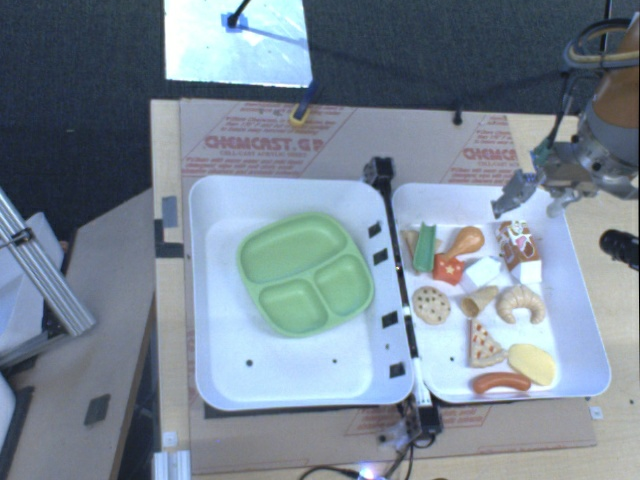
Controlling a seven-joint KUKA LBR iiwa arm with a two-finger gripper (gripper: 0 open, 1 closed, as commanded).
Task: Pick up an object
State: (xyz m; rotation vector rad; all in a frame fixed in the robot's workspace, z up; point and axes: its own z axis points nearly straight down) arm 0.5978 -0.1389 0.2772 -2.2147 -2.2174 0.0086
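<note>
Two shallow white bins sit side by side on a tabletop (170,168), the left bin (215,368) carrying a green divided plate (305,273) with three compartments, tilted a little in the bin's middle. The right bin (590,353) holds a scatter of toy foods: a green vegetable stick (426,246) beside a drumstick (464,240), a red piece (449,269) touching a white block (484,272), a round cookie (431,305), a croissant (522,303), a pizza slice (484,344), a yellow oval piece (531,364) and a sausage (501,382) near the front rim, and a brown-and-white frosted cake piece (518,243) toward the back right.

The grey arm reaches in from the right, its claw (535,193) hanging over the back right corner of the right bin, just above and beside the cake piece. One grey finger (512,194) points down toward the left; from where I stand, whether the claw is spread or closed cannot be made out, and nothing is seen between its fingers. All the toy foods lie in the bin.

A brown printed board (260,138) lies under both bins, and a shiny square sheet (238,28) rests on the dark floor beyond.
</note>
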